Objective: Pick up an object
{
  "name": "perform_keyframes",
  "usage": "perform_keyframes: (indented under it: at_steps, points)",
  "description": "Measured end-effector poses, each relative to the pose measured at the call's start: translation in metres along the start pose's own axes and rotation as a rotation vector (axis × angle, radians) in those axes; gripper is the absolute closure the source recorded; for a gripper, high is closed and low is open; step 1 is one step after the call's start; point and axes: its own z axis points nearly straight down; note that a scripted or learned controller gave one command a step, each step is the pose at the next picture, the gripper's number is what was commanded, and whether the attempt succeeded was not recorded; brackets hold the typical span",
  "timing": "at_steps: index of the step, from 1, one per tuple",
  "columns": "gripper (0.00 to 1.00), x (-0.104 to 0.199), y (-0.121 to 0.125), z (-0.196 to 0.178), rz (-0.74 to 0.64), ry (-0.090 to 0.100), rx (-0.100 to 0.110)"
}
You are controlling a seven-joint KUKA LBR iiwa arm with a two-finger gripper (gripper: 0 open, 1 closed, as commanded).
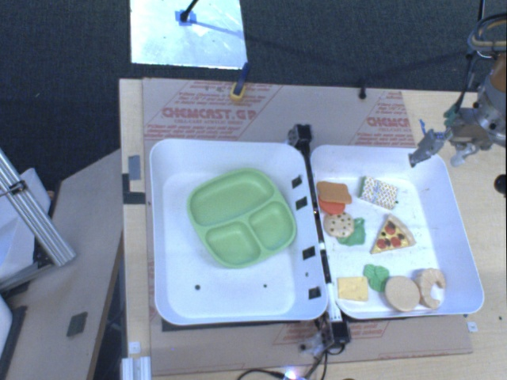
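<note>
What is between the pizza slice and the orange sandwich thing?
In the camera view, the round cookie and a green leafy piece lie between the pizza slice and the orange sandwich, in the right bin.

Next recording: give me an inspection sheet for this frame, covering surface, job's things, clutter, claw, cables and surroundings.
Surface: wooden bench bearing a left bin and a right bin side by side.
Job's things: in the right bin, a pizza slice, cookie, checkered square, yellow square, round tan disc.
Clutter: green divided tray in the left bin.
Claw: claw hovering over the right bin's upper right corner; nothing seen between its fingers.
Cables: black cable across the dark floor.
Surroundings: shiny sheet above the bench; metal rail at left.
</note>
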Motion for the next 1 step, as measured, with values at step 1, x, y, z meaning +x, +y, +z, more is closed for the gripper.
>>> perform_keyframes:
  at_steps: [1]
  points:
    - [0.00,0.0006,0.0021,-0.0072,-0.003,-0.003,-0.012]
